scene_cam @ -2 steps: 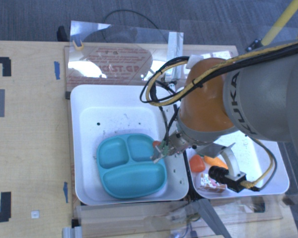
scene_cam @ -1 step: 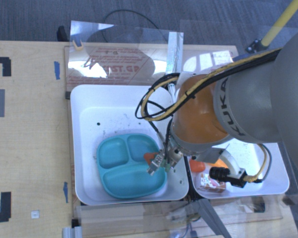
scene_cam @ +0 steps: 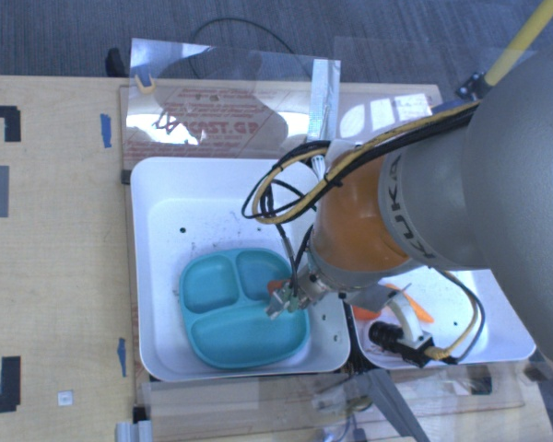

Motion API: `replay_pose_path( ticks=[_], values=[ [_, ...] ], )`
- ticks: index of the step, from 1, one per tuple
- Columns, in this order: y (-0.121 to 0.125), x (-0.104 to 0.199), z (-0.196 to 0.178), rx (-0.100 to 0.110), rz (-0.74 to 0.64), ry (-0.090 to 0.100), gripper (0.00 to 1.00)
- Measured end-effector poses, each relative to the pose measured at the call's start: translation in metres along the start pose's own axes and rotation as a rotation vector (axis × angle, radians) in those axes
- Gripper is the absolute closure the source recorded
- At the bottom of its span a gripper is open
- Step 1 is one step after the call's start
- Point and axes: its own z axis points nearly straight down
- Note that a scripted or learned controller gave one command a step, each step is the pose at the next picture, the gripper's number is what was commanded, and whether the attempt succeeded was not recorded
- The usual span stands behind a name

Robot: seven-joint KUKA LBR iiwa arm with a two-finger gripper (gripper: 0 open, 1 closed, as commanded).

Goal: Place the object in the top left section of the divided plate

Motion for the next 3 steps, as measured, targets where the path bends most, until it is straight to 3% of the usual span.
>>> replay_pose_path(
  ticks=[1,2,3],
  values=[
    [0.018,0.001,0.018,-0.05,0.145,-0.011,1.0],
    [0.022,0.012,0.024,-0.047,0.279,-0.019,1.0],
    [0.064,-0.036,0.028,-0.022,0.239,0.003,1.0]
  ],
)
